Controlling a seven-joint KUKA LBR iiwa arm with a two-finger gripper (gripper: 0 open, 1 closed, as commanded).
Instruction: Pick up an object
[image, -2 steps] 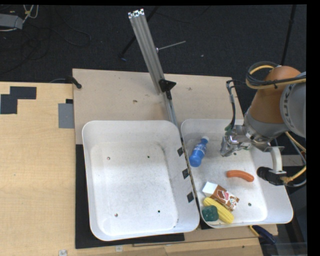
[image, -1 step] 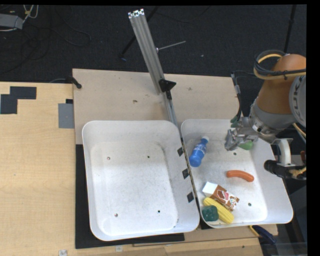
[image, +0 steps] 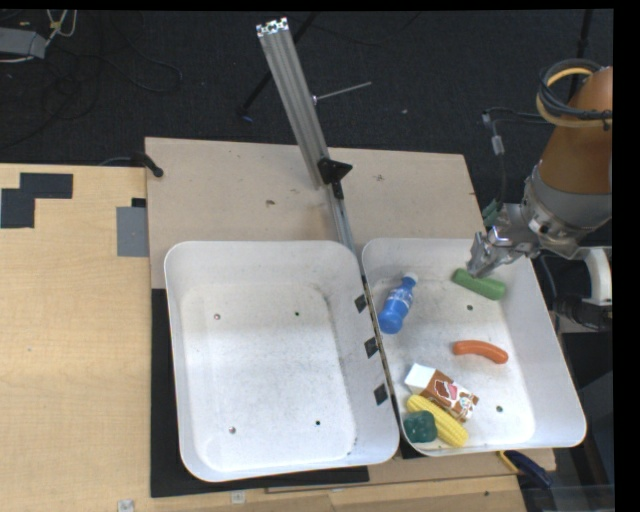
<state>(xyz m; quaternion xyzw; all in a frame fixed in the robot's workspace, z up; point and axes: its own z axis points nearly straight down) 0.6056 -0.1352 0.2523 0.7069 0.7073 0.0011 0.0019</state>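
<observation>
My gripper (image: 484, 260) hangs over the far right part of the right bin (image: 530, 410), just above a green cucumber-like piece (image: 480, 285) that lies there. In the same bin lie a blue bottle (image: 396, 305), an orange sausage (image: 481, 350), a small white and brown box (image: 441, 391), a yellow corn cob (image: 440, 424) and a dark green lump (image: 421, 428). The fingertips point down at the green piece's far end.
The left bin (image: 260, 360) sits beside the right one, with black clips along the shared wall (image: 368, 345). A slanted aluminium post (image: 300, 110) rises behind the bins. The arm's orange-banded wrist (image: 578, 150) stands at the right edge.
</observation>
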